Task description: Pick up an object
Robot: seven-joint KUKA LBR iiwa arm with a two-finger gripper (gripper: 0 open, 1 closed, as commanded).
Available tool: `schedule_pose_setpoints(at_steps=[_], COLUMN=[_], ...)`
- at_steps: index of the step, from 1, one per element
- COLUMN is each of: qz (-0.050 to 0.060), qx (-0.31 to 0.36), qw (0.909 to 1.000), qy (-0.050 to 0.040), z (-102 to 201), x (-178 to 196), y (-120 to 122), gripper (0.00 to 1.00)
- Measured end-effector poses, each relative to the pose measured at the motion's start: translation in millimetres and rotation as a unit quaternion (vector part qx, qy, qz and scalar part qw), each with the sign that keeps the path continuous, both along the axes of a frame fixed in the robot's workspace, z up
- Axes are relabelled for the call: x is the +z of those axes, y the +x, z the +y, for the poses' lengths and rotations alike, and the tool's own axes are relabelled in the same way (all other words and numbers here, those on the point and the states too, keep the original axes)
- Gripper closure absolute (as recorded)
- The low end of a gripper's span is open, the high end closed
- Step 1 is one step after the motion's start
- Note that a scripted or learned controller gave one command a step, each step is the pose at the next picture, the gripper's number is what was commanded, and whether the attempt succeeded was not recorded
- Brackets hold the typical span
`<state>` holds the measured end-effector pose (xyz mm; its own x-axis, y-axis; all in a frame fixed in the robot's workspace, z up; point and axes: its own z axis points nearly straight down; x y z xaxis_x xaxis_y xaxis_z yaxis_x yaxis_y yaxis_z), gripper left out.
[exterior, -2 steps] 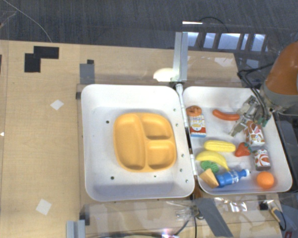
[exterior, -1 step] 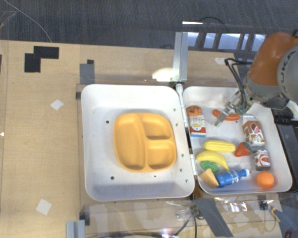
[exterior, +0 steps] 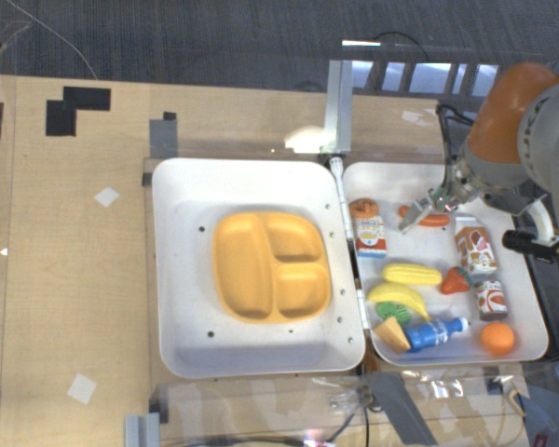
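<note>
My gripper (exterior: 440, 201) hangs low over the back of the right bin (exterior: 538, 343), right above a small orange-red piece (exterior: 430, 219) and partly covering it. Whether the two touch is unclear from this slant. In the same bin lie a small carton (exterior: 368, 227), two printed cans (exterior: 473, 248) (exterior: 491, 298), a strawberry (exterior: 455, 281), two yellow bananas (exterior: 411, 275) (exterior: 397, 296), a blue bottle (exterior: 434, 333), a tan wedge (exterior: 390, 335) and an orange (exterior: 497, 339).
The left bin (exterior: 182, 250) holds a yellow divided plate (exterior: 269, 265). A metal post (exterior: 339, 110) rises behind the rim shared by the bins. The arm's orange band (exterior: 508, 110) and grey body reach over the right bin's back right corner.
</note>
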<state>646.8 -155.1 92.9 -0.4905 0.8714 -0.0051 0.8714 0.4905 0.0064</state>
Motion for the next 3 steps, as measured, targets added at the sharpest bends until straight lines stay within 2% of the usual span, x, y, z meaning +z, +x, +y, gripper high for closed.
schedule_pose_setpoints(at_steps=[1,2,3], qz=[0.001,0.0,0.0], qx=[-0.113,-0.194,-0.271], qw=[0.9936,0.9809,0.9625], qy=[-0.0009,0.0018,0.0027], z=[26.6,27.2,33.5], x=[-4.3,-4.9,-5.2], y=[22.9,24.3,24.3], gripper=[0.0,0.0,0.0])
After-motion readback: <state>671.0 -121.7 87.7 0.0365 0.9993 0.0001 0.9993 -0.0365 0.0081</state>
